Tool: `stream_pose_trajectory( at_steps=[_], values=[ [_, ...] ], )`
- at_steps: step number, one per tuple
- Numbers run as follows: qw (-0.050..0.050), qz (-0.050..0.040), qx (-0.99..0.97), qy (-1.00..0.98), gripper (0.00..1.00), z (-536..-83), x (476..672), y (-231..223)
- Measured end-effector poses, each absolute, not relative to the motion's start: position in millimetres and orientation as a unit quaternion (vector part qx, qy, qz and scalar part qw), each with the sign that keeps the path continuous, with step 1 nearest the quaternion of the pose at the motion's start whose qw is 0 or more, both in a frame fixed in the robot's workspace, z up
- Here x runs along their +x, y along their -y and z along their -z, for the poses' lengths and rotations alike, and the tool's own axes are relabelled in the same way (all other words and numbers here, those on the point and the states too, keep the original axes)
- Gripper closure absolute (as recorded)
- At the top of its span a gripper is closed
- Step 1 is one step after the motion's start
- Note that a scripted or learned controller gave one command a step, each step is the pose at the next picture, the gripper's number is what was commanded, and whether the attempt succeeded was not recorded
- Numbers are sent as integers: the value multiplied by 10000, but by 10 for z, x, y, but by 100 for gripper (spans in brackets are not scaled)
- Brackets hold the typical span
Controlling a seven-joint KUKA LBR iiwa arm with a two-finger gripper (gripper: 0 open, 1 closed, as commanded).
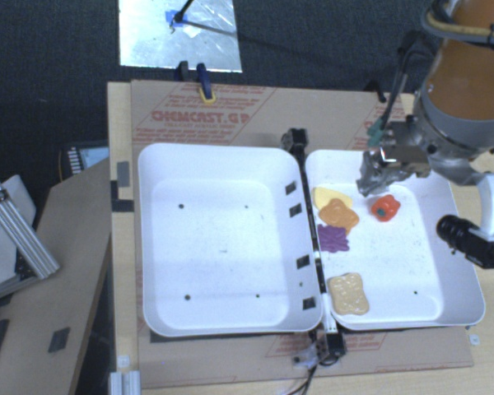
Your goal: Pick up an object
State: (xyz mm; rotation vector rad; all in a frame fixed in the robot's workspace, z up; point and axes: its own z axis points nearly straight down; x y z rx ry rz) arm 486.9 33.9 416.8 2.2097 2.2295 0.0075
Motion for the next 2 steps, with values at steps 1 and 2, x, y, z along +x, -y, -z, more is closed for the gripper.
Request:
stream_pose_trajectory(
  at_steps=[1, 2],
  values=[
    [11, -29, 7036, -7105, 100, -4506, 4868, -951],
    [6, -18, 7049, -7093, 100, -4581, 4866, -1238]
  ],
)
